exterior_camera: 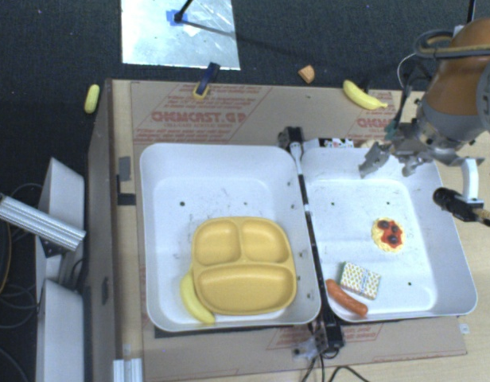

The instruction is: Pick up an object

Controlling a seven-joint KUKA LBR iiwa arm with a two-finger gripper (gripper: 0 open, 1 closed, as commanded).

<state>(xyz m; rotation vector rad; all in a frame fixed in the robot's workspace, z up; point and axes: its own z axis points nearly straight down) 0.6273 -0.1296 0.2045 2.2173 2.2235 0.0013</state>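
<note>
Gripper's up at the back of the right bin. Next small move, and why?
Probably bring the gripper toward the front of the right bin and lower it over the mini pizza. The gripper hangs above the bin's far edge with nothing between its spread fingers, and the pizza is the nearest item, lying apart from the sausage and the patterned block.

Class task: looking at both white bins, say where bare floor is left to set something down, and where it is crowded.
Left bin: free along the far side, behind the yellow tray; its near end is crowded by the tray and banana. Right bin: free in the middle, between the claw and toy pizza; crowded near the sausage and box.
</note>
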